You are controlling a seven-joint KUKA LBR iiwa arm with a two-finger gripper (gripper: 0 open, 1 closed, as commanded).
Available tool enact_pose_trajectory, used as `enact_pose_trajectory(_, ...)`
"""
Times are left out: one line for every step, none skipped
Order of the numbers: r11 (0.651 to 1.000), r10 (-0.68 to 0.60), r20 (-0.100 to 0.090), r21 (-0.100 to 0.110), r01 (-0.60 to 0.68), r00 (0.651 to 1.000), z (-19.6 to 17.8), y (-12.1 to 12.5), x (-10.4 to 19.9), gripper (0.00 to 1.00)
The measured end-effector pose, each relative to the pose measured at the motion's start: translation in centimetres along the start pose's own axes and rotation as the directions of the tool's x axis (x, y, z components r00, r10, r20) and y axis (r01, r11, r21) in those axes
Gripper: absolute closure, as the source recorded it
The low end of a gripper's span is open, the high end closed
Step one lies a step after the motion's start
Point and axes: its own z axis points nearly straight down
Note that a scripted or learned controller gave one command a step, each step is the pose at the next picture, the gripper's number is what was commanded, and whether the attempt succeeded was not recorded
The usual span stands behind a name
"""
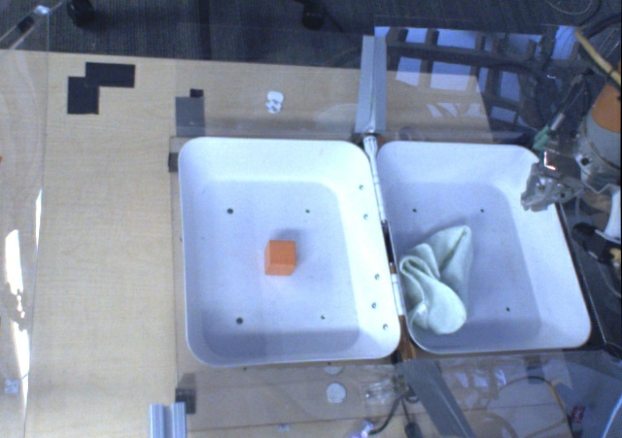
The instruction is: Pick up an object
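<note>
Camera view looks down at a slant on two shallow white bins set side by side on the pale wooden surface point(97, 261). The pincer point(540, 191) sits at the right rim of the right bin point(505, 242), at the end of the grey arm that reaches in from the right; whether it is spread or pressed together I cannot tell, since it is small and partly lost against the clutter behind it. Nothing is visibly held in it.

The nearest candidate is the pale green cloth point(437, 279), a crumpled, folded heap lying to the left of the pincer and nearer the camera, against the left wall of the same bin. Its long axis runs roughly from the bin's middle toward the near left corner. Reaching it would seem to call for a short move left and forward, then down.

Much farther to the pincer's left, across the divider where the two bins meet, the left bin point(214, 329) holds a small orange cube point(281, 257), resting alone near its middle, well apart from every wall. It would probably be the cleaner grasp, but it requires a long reach across both bins.

With only one arm, the choice probably turns on distance against ease of grip: cloth close but soft and shapeless, cube far but firm.
</note>
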Motion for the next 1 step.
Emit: enact_pose_trajectory(0.982, -0.189, 0.000, -0.001, 0.189, 0.982, 1.57, 1.49, 1.39, 1.00)
